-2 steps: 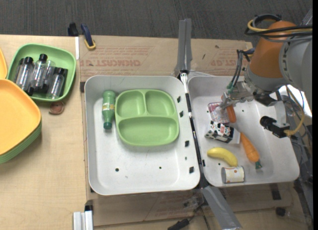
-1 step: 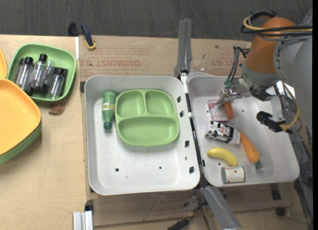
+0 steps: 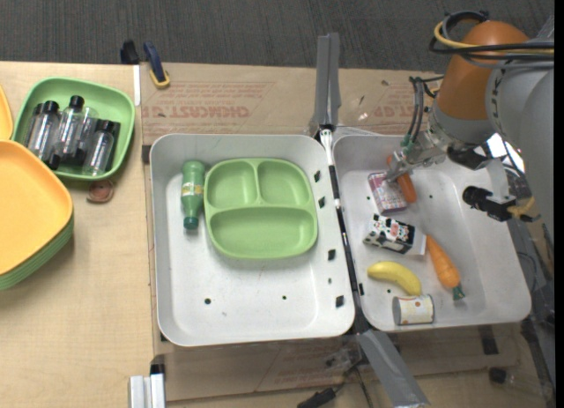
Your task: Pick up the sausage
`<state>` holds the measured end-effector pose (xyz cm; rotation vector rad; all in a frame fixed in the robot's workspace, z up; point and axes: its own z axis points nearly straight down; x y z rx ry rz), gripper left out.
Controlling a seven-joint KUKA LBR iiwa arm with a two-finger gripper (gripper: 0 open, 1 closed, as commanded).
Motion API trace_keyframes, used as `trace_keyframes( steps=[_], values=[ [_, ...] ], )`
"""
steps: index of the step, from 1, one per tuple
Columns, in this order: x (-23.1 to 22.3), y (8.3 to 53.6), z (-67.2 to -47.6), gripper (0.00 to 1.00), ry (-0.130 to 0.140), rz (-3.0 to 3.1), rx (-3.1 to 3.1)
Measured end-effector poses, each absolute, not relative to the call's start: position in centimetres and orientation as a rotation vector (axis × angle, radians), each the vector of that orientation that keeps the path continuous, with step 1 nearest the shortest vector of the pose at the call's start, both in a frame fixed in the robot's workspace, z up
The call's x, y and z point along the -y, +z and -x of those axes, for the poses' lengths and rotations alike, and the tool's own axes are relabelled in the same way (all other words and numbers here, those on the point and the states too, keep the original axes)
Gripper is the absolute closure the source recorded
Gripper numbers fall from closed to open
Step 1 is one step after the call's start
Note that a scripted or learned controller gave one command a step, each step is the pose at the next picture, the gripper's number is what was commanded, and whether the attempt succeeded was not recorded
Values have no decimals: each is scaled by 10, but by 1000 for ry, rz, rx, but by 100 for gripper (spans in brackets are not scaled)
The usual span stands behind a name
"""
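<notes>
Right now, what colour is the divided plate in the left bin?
Light green; the divided plate shows best in the camera view.

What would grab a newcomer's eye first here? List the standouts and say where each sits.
The green divided plate stands out in the middle of the left bin, with a green bottle lying along its left side. In the right bin, the gripper hangs over the sausage and a pink packet near the far end, while a banana and a carrot lie nearer the front.
</notes>
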<state>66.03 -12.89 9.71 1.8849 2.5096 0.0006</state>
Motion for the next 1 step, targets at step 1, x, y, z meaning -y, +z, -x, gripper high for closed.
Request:
trace_keyframes(
  steps=[1],
  values=[
    [51,192,-659,100,-2,-1927,-2480]
  ],
)
